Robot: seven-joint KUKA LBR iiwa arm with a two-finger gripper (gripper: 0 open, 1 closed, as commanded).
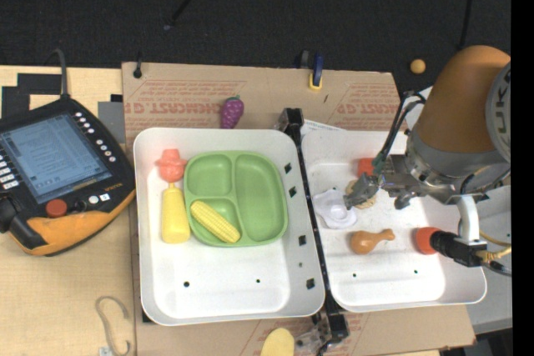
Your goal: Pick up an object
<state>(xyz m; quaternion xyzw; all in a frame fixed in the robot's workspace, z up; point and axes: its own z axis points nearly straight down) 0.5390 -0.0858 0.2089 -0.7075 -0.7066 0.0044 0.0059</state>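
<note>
You are watching claw point(360, 194) hovering over right bin point(400, 296); claw state: cannot tell. Chicken drumstick point(370, 241) lying just below it, long axis left-right.

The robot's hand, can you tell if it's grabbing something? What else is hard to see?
- Gripper, camera view: small and dark; whether it grips anything cannot be told.
- Orange object: partly hidden behind the gripper.
- Red object: partly covered by a black part of the arm.
- Yellow object: cut off by the bottom edge.
</note>
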